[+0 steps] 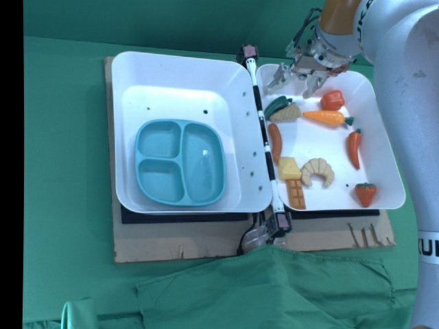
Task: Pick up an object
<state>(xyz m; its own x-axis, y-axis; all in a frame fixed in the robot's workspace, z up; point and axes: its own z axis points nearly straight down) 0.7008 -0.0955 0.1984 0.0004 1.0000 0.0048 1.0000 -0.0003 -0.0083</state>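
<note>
The gripper (296, 79) hangs over the far edge of the right bin (384, 157), fingers spread wide apart and pointing down, with nothing between them. The grey arm (405, 67) reaches in from the right, its orange band (343, 2) just above the wrist. Below the fingers lie toy foods: a green-topped piece (282, 108), a carrot (326, 118), a red pepper (332, 99), a sausage (274, 142) and a croissant (318, 171). The left bin (178, 70) holds a teal divided plate (180, 162).
</note>
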